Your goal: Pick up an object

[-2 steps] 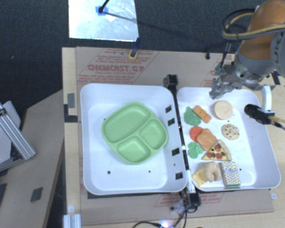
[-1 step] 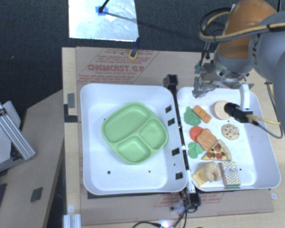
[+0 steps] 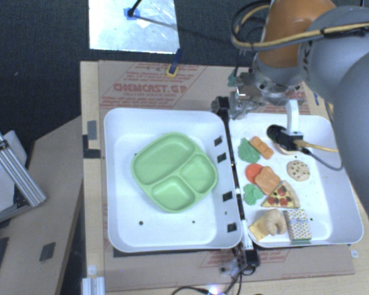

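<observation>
Tool (image 3: 241,103): low over the upper left corner of the shallow white right-hand bin (image 3: 325,195), close to the wall that the two bins share.
Tool state: I cannot tell whether it is wide or narrow, as the tip is too dark and small to read; no toy can be seen in it.
Nearest candidates: a green leafy plastic toy (image 3: 248,151) lies just below the tool, touching an orange oblong toy block (image 3: 262,147) on its right.
Middle of the bin: a round tan cookie with dark chips (image 3: 298,169) sits apart toward the right. A red rounded toy (image 3: 253,172), a larger orange toy chunk (image 3: 268,180) and a second green leafy piece (image 3: 254,193) are crowded together along the left wall.
Lower end: a toy pizza slice (image 3: 281,198), then a pale yellow lumpy toy (image 3: 270,224) beside a green chequered block (image 3: 300,226).
Left of frame: the shallow white left-hand bin (image 3: 120,140) holds a light green divided plastic plate (image 3: 174,172).
Underneath: both bins rest on a brown printed cardboard sheet (image 3: 147,86) on the tabletop (image 3: 55,165).
Progress: judged early, since every toy lies on the bin floor and none is raised.
Left to do: settle on one piece, close on it and lift it clear; the lone cookie looks less cluttered than the packed group.
</observation>
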`<state>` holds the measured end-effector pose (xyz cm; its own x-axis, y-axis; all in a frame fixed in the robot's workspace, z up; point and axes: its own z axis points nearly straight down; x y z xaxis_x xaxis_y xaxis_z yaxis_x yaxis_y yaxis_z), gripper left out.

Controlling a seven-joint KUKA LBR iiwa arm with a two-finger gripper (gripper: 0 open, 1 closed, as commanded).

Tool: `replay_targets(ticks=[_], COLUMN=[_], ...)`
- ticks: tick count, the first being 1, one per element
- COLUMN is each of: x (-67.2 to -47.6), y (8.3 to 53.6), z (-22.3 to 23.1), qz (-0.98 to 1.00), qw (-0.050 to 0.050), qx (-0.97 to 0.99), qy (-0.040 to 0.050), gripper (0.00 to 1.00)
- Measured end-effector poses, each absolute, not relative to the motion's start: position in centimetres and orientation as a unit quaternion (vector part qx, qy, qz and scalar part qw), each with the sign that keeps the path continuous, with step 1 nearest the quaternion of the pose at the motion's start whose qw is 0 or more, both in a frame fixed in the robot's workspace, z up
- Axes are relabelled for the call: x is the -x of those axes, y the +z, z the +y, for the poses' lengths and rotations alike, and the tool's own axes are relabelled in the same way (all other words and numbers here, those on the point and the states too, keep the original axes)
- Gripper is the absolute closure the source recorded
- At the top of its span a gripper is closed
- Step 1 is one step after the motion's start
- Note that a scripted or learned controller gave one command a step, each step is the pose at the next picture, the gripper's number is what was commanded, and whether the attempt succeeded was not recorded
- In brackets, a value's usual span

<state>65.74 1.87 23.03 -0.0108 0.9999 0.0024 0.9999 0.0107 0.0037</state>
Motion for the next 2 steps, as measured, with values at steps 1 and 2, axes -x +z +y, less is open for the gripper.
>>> replay_targets(ticks=[1, 2], x=[-66.1, -66.1], y=[23.6, 21.5], z=[7.8, 9.8], qz=[0.711, 0.71], qw=[0.0, 0.0], qx=[-0.703, -0.704], qy=[0.0023, 0.0003], gripper=[1.0, 1.0])
